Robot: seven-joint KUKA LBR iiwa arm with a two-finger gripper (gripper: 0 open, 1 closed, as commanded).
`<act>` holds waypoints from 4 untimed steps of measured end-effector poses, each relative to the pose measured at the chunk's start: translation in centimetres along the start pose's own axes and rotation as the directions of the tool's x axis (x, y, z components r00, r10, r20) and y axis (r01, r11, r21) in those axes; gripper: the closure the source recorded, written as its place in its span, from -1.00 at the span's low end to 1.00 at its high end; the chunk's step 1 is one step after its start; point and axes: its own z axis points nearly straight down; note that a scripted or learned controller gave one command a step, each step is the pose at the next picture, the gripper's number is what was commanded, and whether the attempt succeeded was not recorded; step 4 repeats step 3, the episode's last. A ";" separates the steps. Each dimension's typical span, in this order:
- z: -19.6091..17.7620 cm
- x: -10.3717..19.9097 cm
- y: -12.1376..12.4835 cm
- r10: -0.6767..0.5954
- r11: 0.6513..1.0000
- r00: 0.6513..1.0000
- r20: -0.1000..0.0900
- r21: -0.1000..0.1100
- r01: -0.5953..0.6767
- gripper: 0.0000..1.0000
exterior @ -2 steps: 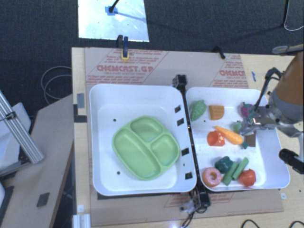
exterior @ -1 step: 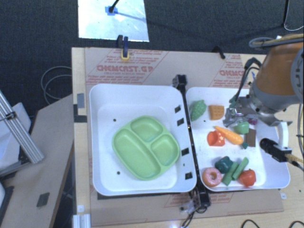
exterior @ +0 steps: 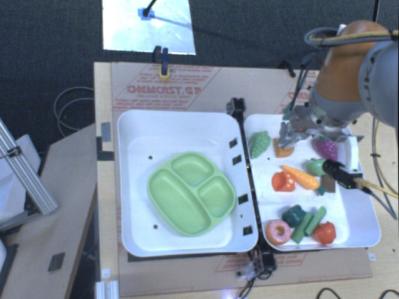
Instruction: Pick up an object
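you get one readable mark: red print "chemcast gp" on brown protective sheet [exterior: 165, 89] under bins, line just above far rim of left white bin [exterior: 131, 185]. smaller red lines of print above and below it, too small to read. same red print shows in part on sheet strip past right bin's far edge, arm covering most of it, letters not legible there. no other text, number or sign legible to you.

two white bins [exterior: 131, 185], one green tray [exterior: 191, 194]
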 end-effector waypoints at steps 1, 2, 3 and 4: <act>0.8 1.5 0.6 0.003 1.000 1.000 0.001 0.004 -0.003 1.00; -0.8 2.4 1.0 0.003 1.000 1.000 0.001 0.003 -0.003 1.00; 0.7 1.3 0.9 0.009 1.000 1.000 0.002 0.005 -0.009 1.00; 0.7 1.3 0.9 0.009 1.000 1.000 0.002 0.005 -0.009 1.00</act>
